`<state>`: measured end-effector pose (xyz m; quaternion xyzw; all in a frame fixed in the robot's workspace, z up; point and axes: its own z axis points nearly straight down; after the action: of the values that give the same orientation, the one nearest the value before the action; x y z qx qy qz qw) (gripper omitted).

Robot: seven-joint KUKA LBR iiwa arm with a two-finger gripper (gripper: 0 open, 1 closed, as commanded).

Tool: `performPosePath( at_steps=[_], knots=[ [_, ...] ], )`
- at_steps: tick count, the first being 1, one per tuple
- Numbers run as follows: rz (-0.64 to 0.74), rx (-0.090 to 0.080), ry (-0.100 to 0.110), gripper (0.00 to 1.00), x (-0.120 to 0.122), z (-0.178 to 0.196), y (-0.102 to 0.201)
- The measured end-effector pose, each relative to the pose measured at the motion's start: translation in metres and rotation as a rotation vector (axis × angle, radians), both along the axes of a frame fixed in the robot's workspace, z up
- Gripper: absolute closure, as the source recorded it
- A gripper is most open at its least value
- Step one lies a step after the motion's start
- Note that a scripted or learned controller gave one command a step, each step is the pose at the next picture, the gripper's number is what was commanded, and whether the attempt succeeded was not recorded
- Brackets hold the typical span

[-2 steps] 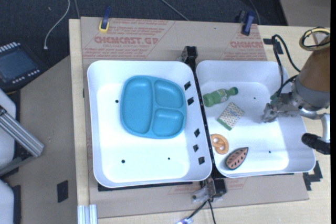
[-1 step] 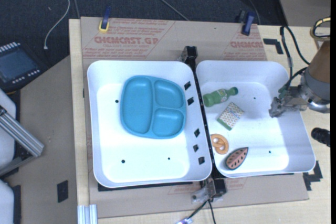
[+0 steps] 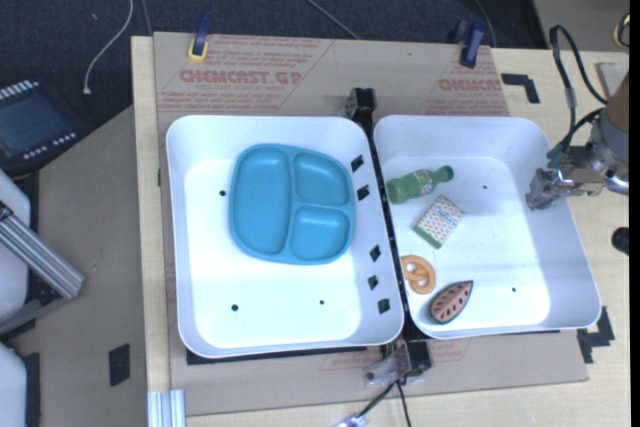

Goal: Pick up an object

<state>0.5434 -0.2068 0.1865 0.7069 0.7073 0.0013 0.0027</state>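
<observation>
Left bin (image 3: 200,245): blue three-compartment plate (image 3: 292,203) lying flat toward 12 o'clock of its floor. Right bin (image 3: 560,265): green bottle (image 3: 418,183) on its side at about 10 o'clock; just below, a small green-and-white packet (image 3: 439,220), tilted, near but apart from the bottle; at 7 o'clock a pretzel (image 3: 417,273), and just beside it toward 5 o'clock an orange-brown leaf-shaped piece (image 3: 451,301). Gripper (image 3: 548,186) at 3 o'clock over the right bin's rim, well apart from every item, grasping nothing; jaw state: cannot tell
</observation>
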Motion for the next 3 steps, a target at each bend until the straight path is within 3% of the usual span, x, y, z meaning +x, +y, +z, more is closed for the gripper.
performPosePath(
  at_steps=[1,3],
  knots=[
    [0.001,-0.001,-0.001,1.00,0.001,0.054,0.000],
    [0.004,0.004,0.008,1.00,0.001,0.036,0.109]
  ],
)
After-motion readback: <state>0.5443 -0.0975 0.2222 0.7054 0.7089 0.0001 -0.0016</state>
